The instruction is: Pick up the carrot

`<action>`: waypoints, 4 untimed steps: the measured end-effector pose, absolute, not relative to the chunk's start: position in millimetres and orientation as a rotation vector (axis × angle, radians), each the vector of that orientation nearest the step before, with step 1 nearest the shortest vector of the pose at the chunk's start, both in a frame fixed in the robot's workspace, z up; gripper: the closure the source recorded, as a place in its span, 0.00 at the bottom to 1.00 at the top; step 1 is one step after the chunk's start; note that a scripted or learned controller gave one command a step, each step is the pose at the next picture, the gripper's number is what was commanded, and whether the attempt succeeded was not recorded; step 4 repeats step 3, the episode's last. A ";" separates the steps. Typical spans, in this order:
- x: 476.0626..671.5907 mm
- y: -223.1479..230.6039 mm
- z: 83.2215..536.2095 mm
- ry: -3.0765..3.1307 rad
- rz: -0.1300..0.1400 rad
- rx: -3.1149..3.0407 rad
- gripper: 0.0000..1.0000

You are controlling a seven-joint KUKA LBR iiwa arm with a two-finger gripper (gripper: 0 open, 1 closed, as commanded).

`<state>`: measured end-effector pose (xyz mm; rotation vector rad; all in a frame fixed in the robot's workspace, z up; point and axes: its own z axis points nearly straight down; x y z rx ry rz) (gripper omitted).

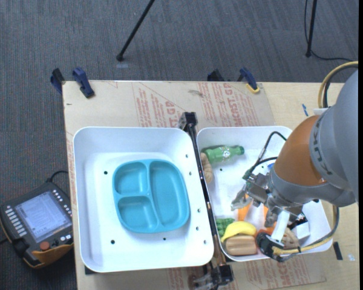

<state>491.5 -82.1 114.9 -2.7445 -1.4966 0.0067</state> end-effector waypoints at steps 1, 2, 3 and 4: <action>496.9 -87.6 87.1 -1.673 0.003 -2.653 0.00; 496.7 -87.7 96.5 -1.669 0.005 -2.652 1.00; 556.7 -77.3 187.5 -1.391 0.003 -2.814 1.00; 556.7 -77.3 187.5 -1.391 0.003 -2.814 1.00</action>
